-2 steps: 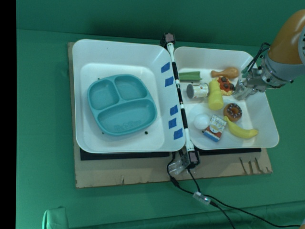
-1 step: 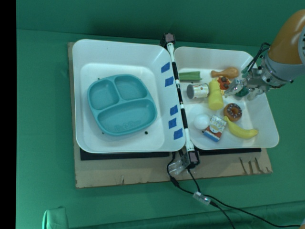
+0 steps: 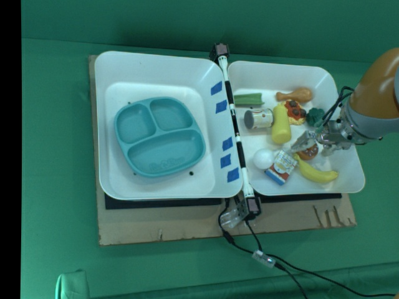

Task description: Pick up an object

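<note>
Yellow banana (image 3: 318,172), right bin (image 3: 349,178), camera view: lies just below the gripper (image 3: 310,143), long axis running left-right, slightly slanted. Gripper low over a small reddish item (image 3: 308,152); whether it is apart or together: cannot tell.

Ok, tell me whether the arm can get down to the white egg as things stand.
Probably yes. The egg lies uncovered at the right bin's left side, with only the small carton touching it on the right. The tool is low in the same bin, a short way right, beyond the carton.
</note>
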### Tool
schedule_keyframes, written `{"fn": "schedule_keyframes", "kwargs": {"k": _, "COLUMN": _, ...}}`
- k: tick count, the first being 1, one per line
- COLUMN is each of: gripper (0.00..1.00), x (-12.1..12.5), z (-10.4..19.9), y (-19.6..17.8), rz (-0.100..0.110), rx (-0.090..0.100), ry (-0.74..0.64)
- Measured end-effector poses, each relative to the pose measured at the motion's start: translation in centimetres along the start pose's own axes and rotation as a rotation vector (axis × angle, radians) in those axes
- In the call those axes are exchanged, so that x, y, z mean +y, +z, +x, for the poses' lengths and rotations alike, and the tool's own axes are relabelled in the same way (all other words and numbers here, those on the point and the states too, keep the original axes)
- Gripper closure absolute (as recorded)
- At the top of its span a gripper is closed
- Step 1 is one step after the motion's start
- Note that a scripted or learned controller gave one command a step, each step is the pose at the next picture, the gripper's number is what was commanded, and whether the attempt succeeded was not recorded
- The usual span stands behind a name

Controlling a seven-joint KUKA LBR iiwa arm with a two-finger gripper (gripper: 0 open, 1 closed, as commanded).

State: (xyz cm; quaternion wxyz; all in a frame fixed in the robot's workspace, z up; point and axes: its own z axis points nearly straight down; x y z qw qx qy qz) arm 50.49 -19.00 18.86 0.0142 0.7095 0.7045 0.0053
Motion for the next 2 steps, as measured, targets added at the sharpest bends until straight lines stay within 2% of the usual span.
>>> {"fn": "schedule_keyframes", "kwargs": {"k": 1, "gripper": 1.00, "x": 0.2, "z": -0.4, "y": -1.4, "rz": -0.012, "rx": -0.008, "ry": 0.007}}
{"fn": "schedule_keyframes", "kwargs": {"k": 2, "gripper": 1.00, "x": 5.8, "z": 7.5, "y": -8.4, "rz": 0.016, "rx": 0.009, "ry": -0.001}}
